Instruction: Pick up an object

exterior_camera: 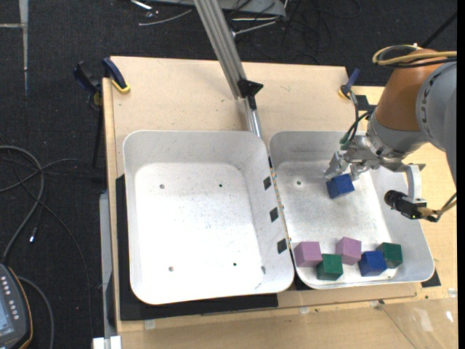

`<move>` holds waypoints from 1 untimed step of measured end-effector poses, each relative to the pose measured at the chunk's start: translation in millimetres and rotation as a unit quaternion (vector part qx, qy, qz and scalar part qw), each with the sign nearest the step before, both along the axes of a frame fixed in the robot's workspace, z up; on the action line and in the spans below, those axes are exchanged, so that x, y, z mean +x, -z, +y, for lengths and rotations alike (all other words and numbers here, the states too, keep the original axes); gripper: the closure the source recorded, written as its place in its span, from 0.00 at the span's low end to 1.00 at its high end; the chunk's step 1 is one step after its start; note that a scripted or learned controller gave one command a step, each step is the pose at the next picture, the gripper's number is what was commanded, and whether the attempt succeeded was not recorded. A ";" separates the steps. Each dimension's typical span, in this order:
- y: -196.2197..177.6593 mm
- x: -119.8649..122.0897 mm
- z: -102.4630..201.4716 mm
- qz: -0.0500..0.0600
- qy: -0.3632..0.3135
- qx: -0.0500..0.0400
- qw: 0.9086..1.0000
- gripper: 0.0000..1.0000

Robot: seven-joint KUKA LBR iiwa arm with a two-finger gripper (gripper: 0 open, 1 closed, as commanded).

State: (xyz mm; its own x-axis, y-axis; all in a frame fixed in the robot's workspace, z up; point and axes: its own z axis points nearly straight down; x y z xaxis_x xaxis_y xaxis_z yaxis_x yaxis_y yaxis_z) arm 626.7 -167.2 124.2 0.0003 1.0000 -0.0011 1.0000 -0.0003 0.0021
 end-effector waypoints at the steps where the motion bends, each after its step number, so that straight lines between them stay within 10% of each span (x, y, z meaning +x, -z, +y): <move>1: -73.8 -37.3 116.6 0.000 -0.005 0.002 1.000 1.00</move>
